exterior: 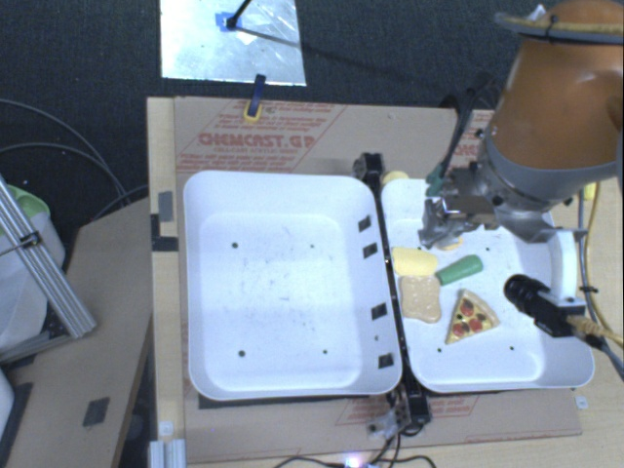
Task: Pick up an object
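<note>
Below the jaws (439, 230), yellow piece (414, 260).

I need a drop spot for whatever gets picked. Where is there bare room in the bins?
The left bin has bare floor wall to wall. The right bin is crowded near the divider, with the pizza slice, bread slice and green piece under the gripper.

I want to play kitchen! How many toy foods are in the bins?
5, all in the right bin: pizza slice, bread slice, green piece, yellow piece, and a pale yellow one at the far edge. The arm may hide more.
</note>
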### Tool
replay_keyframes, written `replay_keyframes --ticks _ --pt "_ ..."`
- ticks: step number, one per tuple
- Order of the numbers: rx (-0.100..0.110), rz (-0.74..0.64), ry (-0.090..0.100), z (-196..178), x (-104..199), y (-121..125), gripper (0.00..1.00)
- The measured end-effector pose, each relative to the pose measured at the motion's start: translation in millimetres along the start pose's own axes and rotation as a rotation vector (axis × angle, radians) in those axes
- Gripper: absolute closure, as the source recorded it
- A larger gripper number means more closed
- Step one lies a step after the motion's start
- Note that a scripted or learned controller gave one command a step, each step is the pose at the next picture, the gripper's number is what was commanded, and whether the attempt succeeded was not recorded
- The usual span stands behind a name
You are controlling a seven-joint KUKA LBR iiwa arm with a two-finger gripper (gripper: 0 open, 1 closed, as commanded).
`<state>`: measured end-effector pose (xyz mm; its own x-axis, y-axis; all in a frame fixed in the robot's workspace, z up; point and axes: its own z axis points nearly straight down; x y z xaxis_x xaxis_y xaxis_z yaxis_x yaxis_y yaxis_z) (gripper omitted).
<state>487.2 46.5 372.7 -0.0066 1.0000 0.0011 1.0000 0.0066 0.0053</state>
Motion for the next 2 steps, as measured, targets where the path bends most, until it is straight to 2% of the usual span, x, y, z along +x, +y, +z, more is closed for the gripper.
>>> replay_keyframes --ticks 2 --pt "0.003 0.007 -0.002 32.1 -24.2 32.9 1.0"
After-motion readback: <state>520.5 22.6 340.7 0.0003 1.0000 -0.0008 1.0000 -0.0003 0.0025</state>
